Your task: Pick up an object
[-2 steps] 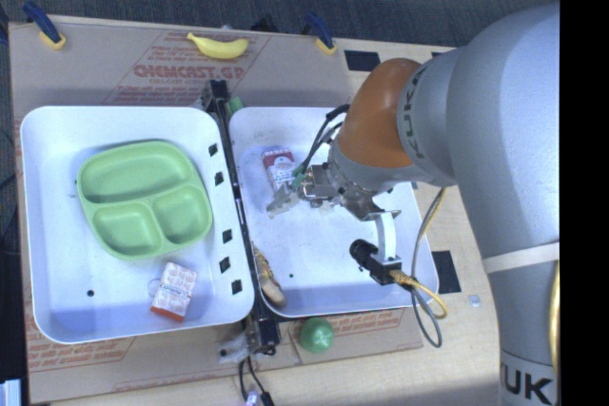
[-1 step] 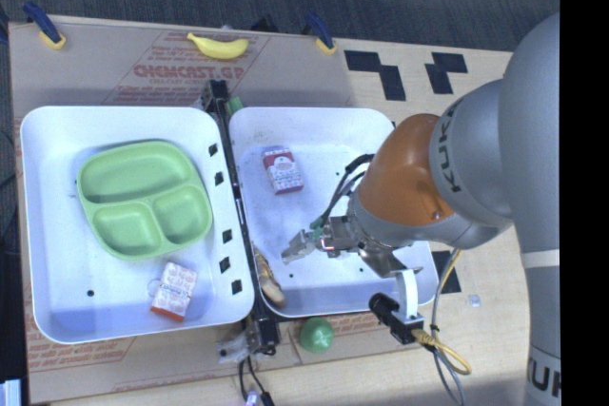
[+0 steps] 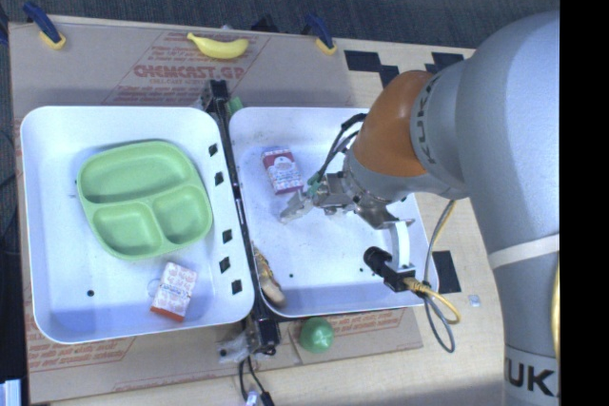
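1. My gripper [image 3: 303,202] is low in the right bin [image 3: 314,295]; I cannot tell what it holds.
2. The red packet [image 3: 281,170] lies just beyond it, apart, not lifted.
3. I judge that grasping and lifting remain.

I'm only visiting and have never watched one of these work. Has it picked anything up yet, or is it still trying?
Done so far: the arm has reached into the right bin, and its gripper sits low beside the small red packet. In hand: nothing that I can see between its fingers; the packet lies on the bin floor. Left: grasp something and lift it. The green tray and the small box lie in the left bin.
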Tool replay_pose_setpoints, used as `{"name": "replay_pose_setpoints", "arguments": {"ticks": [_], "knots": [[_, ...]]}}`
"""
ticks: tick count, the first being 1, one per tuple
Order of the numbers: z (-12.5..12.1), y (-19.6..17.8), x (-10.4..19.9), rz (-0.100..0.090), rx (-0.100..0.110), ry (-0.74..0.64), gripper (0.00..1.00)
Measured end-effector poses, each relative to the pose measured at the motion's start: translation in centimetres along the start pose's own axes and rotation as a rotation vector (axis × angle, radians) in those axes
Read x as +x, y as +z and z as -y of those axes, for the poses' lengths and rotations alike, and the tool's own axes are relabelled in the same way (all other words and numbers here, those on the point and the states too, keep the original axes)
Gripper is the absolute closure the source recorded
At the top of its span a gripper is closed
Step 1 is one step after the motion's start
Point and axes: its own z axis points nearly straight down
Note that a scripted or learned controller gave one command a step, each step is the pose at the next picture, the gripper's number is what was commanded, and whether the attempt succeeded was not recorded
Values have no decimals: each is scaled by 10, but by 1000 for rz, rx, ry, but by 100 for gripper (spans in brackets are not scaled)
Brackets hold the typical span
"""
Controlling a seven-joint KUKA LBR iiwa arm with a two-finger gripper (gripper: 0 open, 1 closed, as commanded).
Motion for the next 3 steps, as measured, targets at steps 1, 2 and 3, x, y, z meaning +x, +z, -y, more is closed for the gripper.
{"name": "replay_pose_setpoints", "arguments": {"ticks": [1, 2, 3], "knots": [[-103, -1, 25, -1, -1, 0, 0], [-103, -11, 25, -2, 1, -5, 100], [-72, -101, 110, -2, -2, -2, 100]]}}
